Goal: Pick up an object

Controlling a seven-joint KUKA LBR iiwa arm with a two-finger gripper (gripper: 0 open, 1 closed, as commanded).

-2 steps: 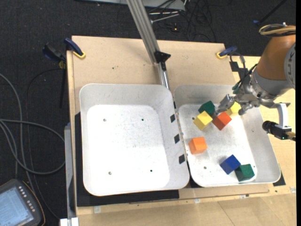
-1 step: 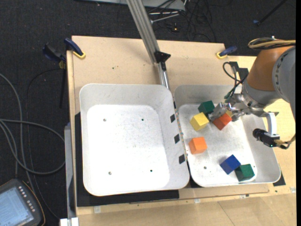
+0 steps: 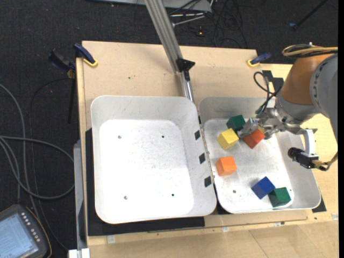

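Observation:
The right bin point(image 3: 301, 171) holds several blocks. A red block point(image 3: 255, 138) lies near its back, with a yellow block point(image 3: 228, 138) to its left and a dark green block point(image 3: 235, 122) behind that. My gripper point(image 3: 257, 128) is low over the back of this bin, right at the red block's upper edge. The gripper's body hides how it meets the block. An orange block point(image 3: 226, 165) sits nearer the bin's left wall. A blue block point(image 3: 263, 187) and a second green block point(image 3: 280, 196) lie together at the front.
The left bin point(image 3: 107, 144) stands beside the right one, with a dark divider strip point(image 3: 203, 157) between them. A metal pole point(image 3: 166, 31) slants in from the back. Blue-yellow clamps point(image 3: 86, 55) grip the board's back corners. A cable loops off the wrist at the right.

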